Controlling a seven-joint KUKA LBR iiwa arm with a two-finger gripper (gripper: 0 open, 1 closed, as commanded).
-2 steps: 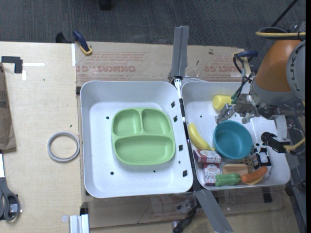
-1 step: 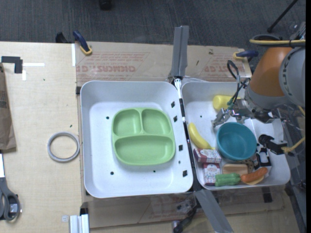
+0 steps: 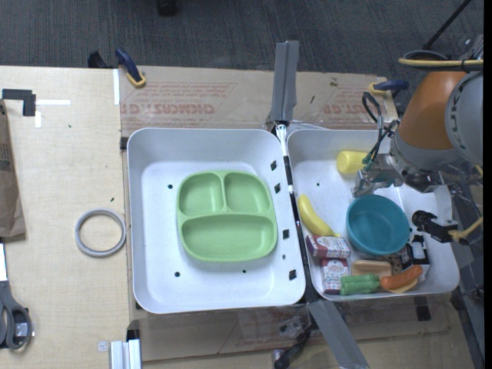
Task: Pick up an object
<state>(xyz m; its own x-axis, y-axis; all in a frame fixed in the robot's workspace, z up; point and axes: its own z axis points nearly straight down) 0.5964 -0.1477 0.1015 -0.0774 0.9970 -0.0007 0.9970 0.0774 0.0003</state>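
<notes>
You have the table (image 3: 61, 160) across the frame, carrying two white bins side by side. The left bin (image 3: 146, 229), at centre frame, holds a green divided plate (image 3: 227, 215) lying flat in its middle. The right bin (image 3: 323, 148), at centre right, is crowded. The arm (image 3: 438, 114), grey with an orange band, comes in from the upper right and hangs over that bin's upper right part. Its tool (image 3: 377, 174) sits just above the blue bowl (image 3: 377, 224) and right of a yellow cup (image 3: 351, 161) lying on its side; you cannot tell from this view whether it is spread or closed, and nothing shows between its tips. Left of the bowl lies a banana (image 3: 314, 216). Below the bowl, packed close together along the lower edge, are a small red-and-white carton (image 3: 333, 246), a hot dog (image 3: 371, 267), a green vegetable (image 3: 359, 284) and an orange carrot (image 3: 401, 281). On the table at left lies a grey ring (image 3: 100, 231).
</notes>
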